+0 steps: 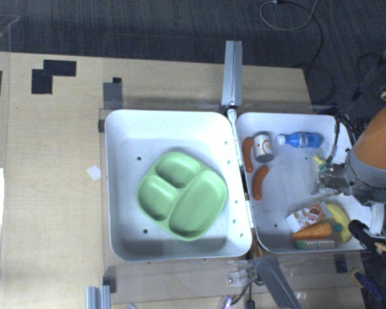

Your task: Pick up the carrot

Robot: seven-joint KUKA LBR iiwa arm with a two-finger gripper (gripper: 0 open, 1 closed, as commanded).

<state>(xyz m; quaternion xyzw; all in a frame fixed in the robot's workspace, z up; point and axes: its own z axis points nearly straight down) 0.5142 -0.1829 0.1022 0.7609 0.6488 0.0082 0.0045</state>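
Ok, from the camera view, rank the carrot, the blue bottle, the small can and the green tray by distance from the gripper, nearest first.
1. Carrot, right bin's near corner, just below the gripper.
2. Blue bottle, same bin's far side.
3. Small can, left of the bottle.
4. Green tray, in the left bin.

Carrot and bottle are nearly tied.

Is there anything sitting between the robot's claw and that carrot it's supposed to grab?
Nothing visible lies between them. The gripper hangs over the right bin, and the carrot lies below it near the bin's front edge. A banana and a snack packet crowd close beside the carrot.
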